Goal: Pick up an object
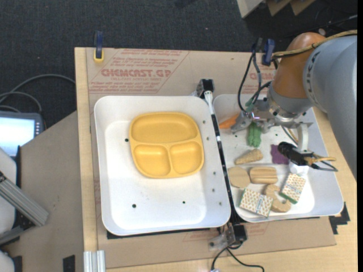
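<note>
Two white bins on surface. Gripper (253, 119) low in right bin (326, 203), just above green object (253, 135); jaws' state unclear. Nothing visibly lifted; pick seems not yet done. Yellow tray (167, 143) in left bin (113, 169).

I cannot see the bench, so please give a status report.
Gripper low in right bin, above green toy; nothing visibly held. Carrot, bread pieces close by. Yellow tray in left bin.

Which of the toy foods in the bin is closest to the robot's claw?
The green vegetable, standing out by colour among tan and orange pieces. It lies right beneath the gripper, while the tan pieces sit lower in the right bin.
</note>
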You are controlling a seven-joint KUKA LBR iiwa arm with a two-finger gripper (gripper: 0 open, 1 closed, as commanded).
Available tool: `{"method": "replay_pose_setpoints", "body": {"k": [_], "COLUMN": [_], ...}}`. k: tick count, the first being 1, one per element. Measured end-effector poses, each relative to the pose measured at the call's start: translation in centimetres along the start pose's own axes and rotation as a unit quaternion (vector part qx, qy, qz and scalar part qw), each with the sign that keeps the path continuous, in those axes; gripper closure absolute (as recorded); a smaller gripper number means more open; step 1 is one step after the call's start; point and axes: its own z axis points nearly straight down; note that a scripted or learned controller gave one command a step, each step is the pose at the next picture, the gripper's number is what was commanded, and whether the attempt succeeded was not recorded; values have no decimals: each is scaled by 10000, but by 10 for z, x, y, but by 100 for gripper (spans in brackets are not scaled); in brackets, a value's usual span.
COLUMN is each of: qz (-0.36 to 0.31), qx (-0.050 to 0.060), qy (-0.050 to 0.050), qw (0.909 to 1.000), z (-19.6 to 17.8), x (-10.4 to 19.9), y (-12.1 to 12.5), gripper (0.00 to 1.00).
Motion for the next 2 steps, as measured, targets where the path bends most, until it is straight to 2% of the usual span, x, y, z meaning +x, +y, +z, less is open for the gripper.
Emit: {"method": "replay_pose_setpoints", "body": {"k": [1,2], "qz": [44,-13], "qx": [69,9], "qy": [6,8], "qw": [10000,10000], "z": [0,0], "x": [-37,16], "y": [-77,-31], "gripper": [0,0]}}
